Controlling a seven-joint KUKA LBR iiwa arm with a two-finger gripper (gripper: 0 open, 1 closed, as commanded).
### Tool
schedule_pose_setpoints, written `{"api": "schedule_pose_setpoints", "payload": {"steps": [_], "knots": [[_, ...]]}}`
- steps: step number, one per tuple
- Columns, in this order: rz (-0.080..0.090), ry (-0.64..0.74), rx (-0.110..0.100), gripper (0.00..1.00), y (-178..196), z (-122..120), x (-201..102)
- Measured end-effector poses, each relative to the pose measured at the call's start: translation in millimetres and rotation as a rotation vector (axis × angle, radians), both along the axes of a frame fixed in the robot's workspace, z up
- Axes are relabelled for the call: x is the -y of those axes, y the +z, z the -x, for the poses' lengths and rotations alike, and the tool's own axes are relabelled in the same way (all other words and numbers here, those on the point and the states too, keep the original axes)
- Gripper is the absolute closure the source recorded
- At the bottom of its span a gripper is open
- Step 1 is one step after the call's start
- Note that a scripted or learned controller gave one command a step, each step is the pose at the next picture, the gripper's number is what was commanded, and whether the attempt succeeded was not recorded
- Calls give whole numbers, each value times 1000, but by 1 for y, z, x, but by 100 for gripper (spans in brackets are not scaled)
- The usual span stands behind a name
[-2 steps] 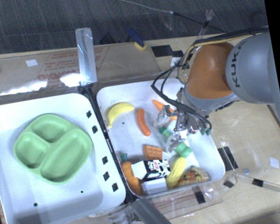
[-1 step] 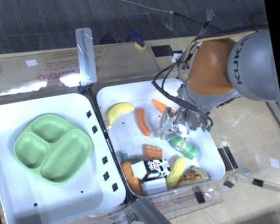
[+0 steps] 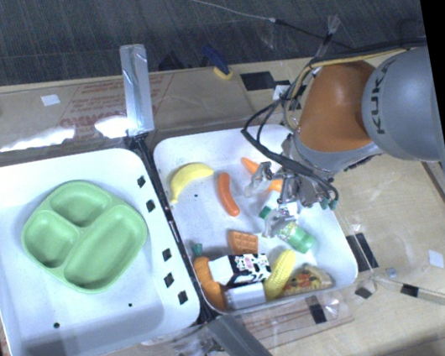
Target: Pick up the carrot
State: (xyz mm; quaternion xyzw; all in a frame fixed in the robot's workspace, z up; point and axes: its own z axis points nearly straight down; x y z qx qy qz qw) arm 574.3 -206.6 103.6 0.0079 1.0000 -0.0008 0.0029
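- Carrot is lying in the right bin, close to the bin's far edge and toward its right side, a small orange piece just left of the arm's wrist.
- Tool is hanging over the right side of the right bin, just on the near side of the carrot; whether it is open or closed I cannot tell, as cables and clear parts are hiding its tips.
- Arm, grey with an orange band, is reaching in from the right over the worktop.
- Banana is lying near the far left corner of the right bin, with an orange-red sausage-shaped toy just to its right.
- Green bottle-like toy is sitting just beneath the tool.
- Corn cob, a black-and-white carton and other toy food are crowding the near edge of the right bin.
- Green divided plate is resting in the middle of the left bin.
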Motion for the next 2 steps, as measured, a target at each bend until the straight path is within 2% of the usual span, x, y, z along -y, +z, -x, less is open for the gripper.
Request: {"api": "schedule_pose_setpoints", "payload": {"steps": [1, 2], "knots": [[1, 5, 4, 100, 11, -2, -1], [1, -37, 9, 100, 122, 4, -57]]}}
